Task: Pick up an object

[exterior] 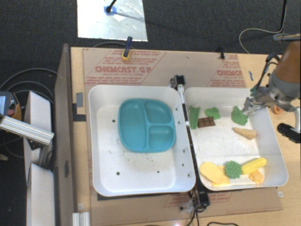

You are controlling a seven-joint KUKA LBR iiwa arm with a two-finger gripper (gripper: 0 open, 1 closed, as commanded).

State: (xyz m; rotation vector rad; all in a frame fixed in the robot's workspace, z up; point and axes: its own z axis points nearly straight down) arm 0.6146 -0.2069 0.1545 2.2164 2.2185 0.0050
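Worktop (141, 62) of brown board, carrying two white bins side by side. Left bin (101, 140): one teal tray (146, 125), three compartments, lying flat at centre. Right bin (277, 161): green strip (193, 117) leaning against the dividing wall; green piece (212, 112); brown block (206, 122) just beside both; green leaf (239, 116); cone (245, 133); along the near wall, yellow slice (211, 172), green burr (232, 169), corn (254, 164), orange bit (256, 176), bunched close. Jaws (249, 104) at the bin's far right, just beside the leaf, probably set there to take it; cannot tell whether wide or narrow. Nothing seen held.
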